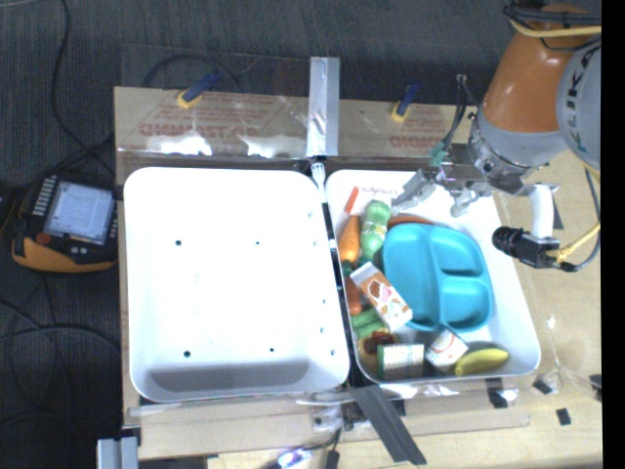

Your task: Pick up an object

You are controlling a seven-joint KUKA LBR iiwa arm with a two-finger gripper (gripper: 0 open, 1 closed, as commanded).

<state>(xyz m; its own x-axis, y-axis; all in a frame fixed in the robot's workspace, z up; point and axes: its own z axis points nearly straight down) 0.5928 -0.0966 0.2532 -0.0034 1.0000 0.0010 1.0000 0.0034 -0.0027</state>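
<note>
- Gripper (437, 188) hangs over the right bin's (522, 306) far edge — fingers spread, nothing between them.
- Candidate objects lie just below and left of it: blue tray (437, 274), carrot (349, 240), green item (374, 231), small carton (381, 296).
- Farther below, along the near wall: can (400, 360), banana (481, 361).
- Left bin (146, 262) sits well to the gripper's left.
- Progress, as I judge it — nothing lifted yet; choosing, descending, closing and raising all remain.

Grey arm (547, 96), orange band
</note>
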